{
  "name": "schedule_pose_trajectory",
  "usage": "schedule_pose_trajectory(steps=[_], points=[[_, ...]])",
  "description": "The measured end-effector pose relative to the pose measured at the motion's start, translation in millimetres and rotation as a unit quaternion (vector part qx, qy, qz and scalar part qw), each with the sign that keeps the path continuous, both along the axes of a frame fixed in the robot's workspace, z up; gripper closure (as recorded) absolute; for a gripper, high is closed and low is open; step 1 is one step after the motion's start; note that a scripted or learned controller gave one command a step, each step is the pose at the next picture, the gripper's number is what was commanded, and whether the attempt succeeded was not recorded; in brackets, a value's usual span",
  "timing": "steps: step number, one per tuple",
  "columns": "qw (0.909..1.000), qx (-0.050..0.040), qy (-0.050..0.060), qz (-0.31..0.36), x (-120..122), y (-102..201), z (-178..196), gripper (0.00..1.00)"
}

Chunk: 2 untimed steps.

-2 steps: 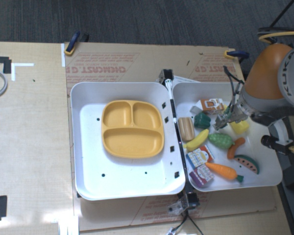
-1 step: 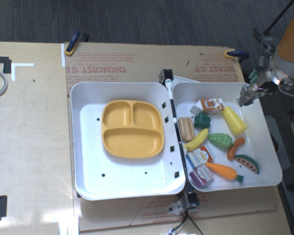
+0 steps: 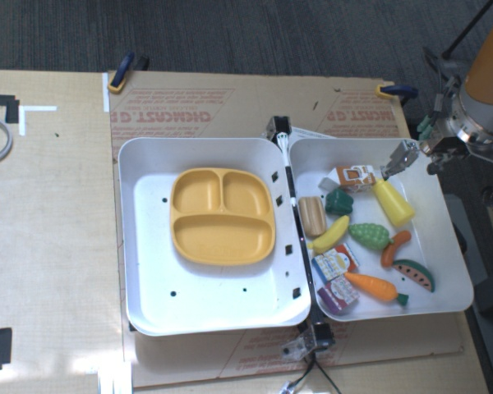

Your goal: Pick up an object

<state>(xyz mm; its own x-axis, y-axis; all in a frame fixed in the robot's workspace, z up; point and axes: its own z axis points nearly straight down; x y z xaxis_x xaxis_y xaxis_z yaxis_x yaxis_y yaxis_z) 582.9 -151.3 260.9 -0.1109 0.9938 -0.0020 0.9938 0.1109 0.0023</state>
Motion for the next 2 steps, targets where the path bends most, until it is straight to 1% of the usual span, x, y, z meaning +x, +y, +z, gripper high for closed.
schedule_pose_trajectory(steps=[1,2], points=[[0.9995,0.0008,0.001,-0.031,-22,-7,-154,0.0],[0.9978,0.0007,0.001,0.066,-41,-46,-168,0.0]])
